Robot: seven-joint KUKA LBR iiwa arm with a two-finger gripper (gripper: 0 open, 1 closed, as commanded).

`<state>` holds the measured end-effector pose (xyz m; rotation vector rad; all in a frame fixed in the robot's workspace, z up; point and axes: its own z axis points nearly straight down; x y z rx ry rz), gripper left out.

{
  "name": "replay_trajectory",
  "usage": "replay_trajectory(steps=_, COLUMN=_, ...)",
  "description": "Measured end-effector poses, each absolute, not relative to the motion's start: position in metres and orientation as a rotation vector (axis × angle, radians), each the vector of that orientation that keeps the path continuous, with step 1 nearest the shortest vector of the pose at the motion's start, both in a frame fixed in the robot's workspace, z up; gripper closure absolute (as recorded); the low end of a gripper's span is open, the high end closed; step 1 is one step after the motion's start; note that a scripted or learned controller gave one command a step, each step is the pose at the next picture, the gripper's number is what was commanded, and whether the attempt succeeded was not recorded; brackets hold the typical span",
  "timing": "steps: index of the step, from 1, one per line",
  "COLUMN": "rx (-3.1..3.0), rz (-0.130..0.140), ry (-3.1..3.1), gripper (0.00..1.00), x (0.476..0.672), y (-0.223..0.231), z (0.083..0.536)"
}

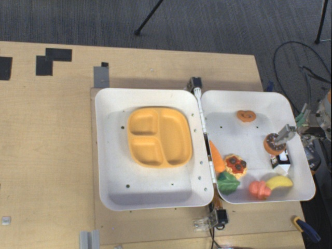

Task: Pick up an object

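R bin (259,100) holds small toy foods: round orange cookie-like piece (246,116) near back wall; brown-topped donut/cupcake-like piece (272,142) by R wall; pizza slice w/ dark toppings (235,164); orange carrot (217,158) along L wall; green leafy piece (227,183) at front-L corner; pink piece (259,190) and yellow banana (279,182) at front. Gripper (284,134) comes in from R edge, tip just over/beside the brown-topped piece; contact unclear, can't tell how far apart it stands. L bin (111,139) holds yellow 3-compartment plate (158,137), approx centre.
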<state>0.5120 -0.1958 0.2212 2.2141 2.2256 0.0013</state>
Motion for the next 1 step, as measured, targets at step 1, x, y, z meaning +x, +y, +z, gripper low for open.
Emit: replay_trajectory(steps=1, rx=2.250, rz=0.018, ry=2.154, gripper=0.00, x=0.5607, y=-0.1989, z=0.1066)
